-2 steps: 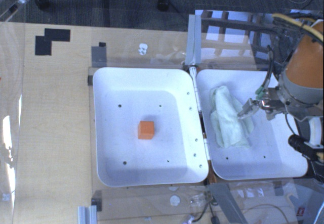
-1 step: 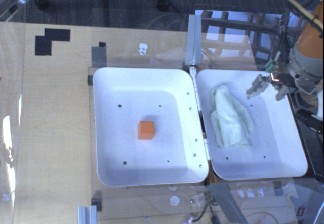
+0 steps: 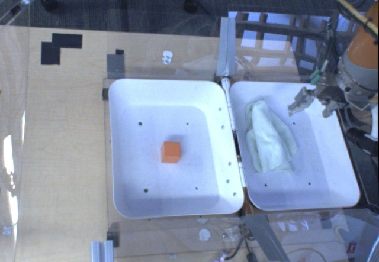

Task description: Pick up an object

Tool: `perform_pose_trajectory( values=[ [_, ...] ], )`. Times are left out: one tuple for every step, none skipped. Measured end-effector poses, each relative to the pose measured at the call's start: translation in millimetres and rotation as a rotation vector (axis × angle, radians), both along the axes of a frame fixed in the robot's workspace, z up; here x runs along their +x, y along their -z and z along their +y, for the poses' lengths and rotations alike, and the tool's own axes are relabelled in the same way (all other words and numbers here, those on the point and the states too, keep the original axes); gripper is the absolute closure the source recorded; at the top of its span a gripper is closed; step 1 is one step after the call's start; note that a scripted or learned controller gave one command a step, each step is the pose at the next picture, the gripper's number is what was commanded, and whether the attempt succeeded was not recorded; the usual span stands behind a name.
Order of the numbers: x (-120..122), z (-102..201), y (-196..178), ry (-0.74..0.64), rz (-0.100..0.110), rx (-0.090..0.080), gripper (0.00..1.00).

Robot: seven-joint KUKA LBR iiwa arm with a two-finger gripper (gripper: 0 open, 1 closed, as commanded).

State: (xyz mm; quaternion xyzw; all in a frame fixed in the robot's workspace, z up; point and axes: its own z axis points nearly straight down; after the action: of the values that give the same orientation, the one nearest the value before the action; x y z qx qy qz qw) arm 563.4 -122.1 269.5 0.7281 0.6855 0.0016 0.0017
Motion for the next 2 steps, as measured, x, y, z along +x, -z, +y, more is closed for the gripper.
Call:
perform_pose_trajectory(
  values=[
    [12.4, -34.6, 148.6, -0.111, 0.005, 0.001, 0.0],
    [49.8, -10.7, 179.2, -0.16, -0.008, -0.003, 0.0]
  ],
)
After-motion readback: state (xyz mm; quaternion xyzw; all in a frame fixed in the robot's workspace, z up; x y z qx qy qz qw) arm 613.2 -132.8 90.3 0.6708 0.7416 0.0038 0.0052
